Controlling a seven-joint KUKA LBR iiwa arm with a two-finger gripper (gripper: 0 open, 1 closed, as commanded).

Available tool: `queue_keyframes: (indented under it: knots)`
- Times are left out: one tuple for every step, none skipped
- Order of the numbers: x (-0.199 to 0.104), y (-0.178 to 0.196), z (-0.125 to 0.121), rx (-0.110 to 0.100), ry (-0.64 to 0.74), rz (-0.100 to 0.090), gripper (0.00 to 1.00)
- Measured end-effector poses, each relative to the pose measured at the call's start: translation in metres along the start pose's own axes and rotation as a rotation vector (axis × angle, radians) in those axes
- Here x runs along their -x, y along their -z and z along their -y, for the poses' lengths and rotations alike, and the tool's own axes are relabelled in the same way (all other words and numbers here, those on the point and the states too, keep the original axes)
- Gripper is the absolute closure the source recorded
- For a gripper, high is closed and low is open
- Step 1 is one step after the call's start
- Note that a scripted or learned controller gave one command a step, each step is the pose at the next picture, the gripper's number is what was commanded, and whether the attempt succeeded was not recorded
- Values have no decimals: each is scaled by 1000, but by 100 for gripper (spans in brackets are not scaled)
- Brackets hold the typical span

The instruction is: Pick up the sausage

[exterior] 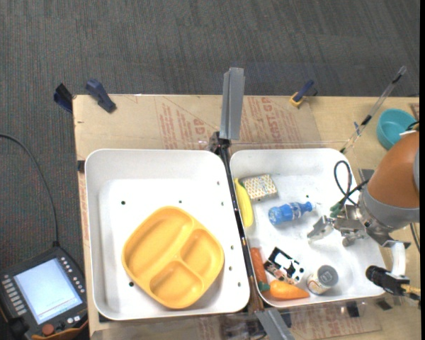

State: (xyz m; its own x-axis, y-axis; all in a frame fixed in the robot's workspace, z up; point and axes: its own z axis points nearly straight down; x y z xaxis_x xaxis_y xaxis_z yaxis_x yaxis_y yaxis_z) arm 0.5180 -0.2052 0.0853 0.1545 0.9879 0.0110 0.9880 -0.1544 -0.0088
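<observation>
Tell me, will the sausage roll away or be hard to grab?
The sausage looks thin and rounded, so it may roll if nudged. It lies tight along the right bin's left wall, beside a carrot, so fingers might struggle to fit around it. It probably weighs little.

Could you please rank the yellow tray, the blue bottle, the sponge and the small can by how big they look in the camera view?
1. yellow tray, by far the largest.
2. blue bottle and sponge look about alike, so I won't rank them.
3. small can, the smallest.

One fixed camera looks down at a slant from above on both white bins (99, 190)
</observation>
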Motion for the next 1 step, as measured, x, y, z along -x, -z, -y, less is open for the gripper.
queue_keyframes:
  knots:
    - [2,9,1,-2,-6,2,100]
